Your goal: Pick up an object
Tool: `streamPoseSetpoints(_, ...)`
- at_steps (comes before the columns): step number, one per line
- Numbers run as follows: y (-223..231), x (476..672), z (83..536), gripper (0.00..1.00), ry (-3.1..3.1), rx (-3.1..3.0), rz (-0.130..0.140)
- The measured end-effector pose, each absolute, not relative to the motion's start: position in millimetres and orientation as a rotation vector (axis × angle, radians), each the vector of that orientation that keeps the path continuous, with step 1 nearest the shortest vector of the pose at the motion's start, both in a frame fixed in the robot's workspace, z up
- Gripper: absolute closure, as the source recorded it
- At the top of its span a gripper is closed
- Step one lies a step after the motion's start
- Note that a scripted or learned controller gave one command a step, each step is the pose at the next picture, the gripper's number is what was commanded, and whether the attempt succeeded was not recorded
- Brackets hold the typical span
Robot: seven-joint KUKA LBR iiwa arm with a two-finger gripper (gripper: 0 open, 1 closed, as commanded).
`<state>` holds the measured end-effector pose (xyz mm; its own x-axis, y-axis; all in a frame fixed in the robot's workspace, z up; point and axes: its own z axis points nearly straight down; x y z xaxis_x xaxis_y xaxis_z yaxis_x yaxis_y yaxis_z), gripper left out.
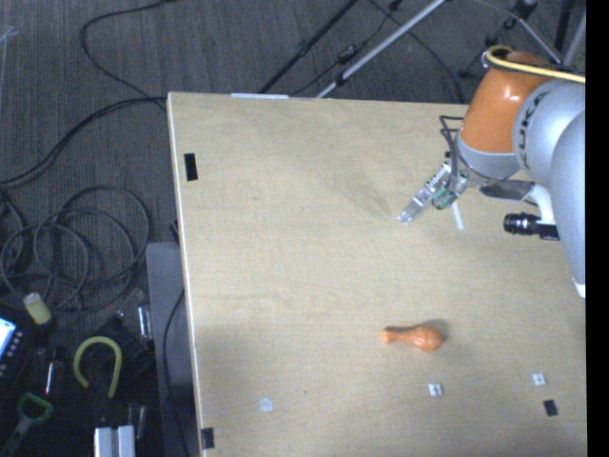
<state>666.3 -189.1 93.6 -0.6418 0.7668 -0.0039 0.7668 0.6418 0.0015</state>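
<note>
Orange object (414, 337) is lying untouched, operator; your gripper (419, 208) is hovering well apart, fingers' state indiscernible.

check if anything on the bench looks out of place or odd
Nothing looks damaged or spilled. One small orange pear-shaped object lies on its side on the tan wooden bench top, apart from the gripper, which hangs above and beyond it.
</note>
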Motion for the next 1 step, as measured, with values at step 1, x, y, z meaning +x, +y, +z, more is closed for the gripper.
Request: streamPoseSetpoints(1, -167.3, 658.5, 173.0, 1.0, 2.787, 1.447, 0.001)
